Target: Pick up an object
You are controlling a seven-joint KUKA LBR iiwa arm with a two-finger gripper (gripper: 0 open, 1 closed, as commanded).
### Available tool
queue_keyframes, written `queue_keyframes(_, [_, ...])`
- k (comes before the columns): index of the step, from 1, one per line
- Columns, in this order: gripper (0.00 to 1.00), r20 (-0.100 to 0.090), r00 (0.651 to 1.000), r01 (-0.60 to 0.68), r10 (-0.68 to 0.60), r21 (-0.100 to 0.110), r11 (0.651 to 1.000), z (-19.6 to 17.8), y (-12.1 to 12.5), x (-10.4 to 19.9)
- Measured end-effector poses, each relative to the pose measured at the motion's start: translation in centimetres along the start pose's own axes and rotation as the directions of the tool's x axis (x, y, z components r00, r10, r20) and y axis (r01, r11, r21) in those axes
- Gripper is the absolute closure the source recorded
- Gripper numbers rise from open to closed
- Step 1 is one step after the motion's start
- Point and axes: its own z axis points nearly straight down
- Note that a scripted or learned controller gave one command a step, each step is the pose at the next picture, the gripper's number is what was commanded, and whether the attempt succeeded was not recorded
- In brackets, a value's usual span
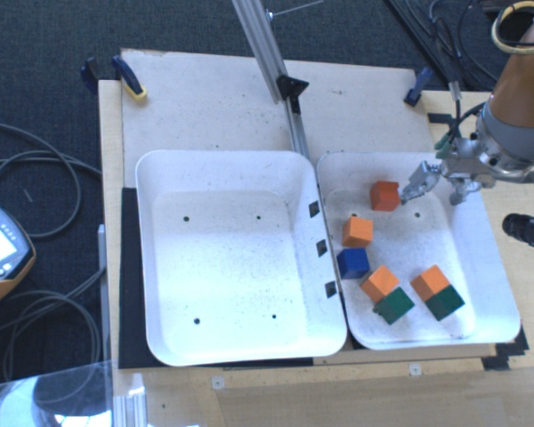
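Observation:
The right bin (481, 265) holds several small cubes. A red cube (384, 195) lies near its back, with an orange cube (358, 230) and a blue cube (353, 261) in front of it. Further forward are an orange cube (380, 282) touching a green one (393, 306), and another orange cube (431, 282) touching a green one (445, 302). My gripper (439, 188) hangs over the back of the right bin, just right of the red cube. It is open with nothing between its fingers. One fingertip (419, 185) is close to the red cube.
The left bin (160, 238) sits beside the right one, with a row of black clips (321, 247) along the shared wall. A slanted metal rail (267, 52) crosses the back of the bench. Blue clamps (129, 76) sit at the back corners.

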Motion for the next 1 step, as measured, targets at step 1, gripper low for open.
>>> queue_keyframes(1, [0.00, -0.001, 1.000, 0.002, -0.002, 0.007, 1.000, 14.91, 3.62, -0.82])
